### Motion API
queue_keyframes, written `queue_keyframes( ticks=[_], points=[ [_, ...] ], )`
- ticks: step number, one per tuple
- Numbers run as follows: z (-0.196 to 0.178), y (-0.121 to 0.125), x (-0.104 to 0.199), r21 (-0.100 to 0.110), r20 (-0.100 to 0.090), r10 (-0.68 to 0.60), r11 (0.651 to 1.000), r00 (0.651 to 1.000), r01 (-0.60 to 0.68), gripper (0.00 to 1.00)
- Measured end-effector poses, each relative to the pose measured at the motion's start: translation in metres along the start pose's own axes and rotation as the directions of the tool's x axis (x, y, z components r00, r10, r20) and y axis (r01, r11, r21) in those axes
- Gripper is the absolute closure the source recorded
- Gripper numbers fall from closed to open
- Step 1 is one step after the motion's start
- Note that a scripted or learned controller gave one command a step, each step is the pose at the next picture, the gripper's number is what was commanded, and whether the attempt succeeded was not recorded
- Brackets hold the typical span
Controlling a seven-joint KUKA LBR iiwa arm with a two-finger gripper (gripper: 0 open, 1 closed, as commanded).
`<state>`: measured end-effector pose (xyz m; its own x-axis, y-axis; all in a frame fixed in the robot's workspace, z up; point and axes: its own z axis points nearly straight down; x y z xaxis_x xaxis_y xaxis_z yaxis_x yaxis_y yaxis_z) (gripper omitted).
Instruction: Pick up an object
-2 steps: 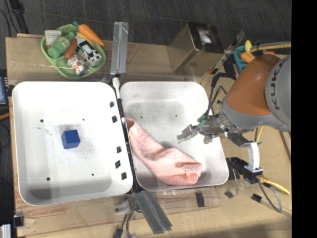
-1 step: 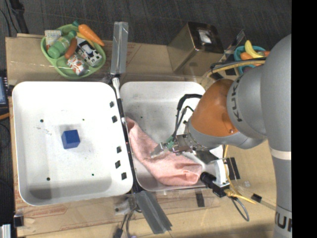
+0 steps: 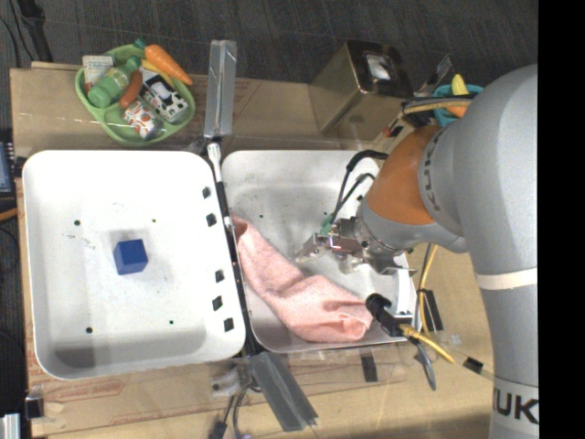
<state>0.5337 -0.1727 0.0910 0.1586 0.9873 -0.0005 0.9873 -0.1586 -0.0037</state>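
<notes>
The tool was seen low in the right bin, just above the upper edge of a crumpled pink cloth, and whether it was open or closed on anything could not be told, its tip being small and partly masked by the grey arm and cables. The cloth's lower right corner was covered by a black part. A blue cube was left alone in the left bin, well apart from the tool.
</notes>
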Motion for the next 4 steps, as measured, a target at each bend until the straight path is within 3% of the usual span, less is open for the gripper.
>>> queue_keyframes(
  ticks=[1,2,3,4],
  points=[
    [-0.002,0.038,0.032,-0.004,0.000,-0.207,0.978,0.978,0.207,0.00],
    [0.000,-0.032,0.059,0.001,-0.002,-0.263,0.965,0.965,0.263,0.00],
    [-0.009,-0.032,0.059,0.002,-0.002,-0.267,0.964,0.964,0.267,1.00],
    [-0.009,-0.032,0.059,0.002,-0.001,-0.267,0.964,0.964,0.267,0.00]
  ],
)
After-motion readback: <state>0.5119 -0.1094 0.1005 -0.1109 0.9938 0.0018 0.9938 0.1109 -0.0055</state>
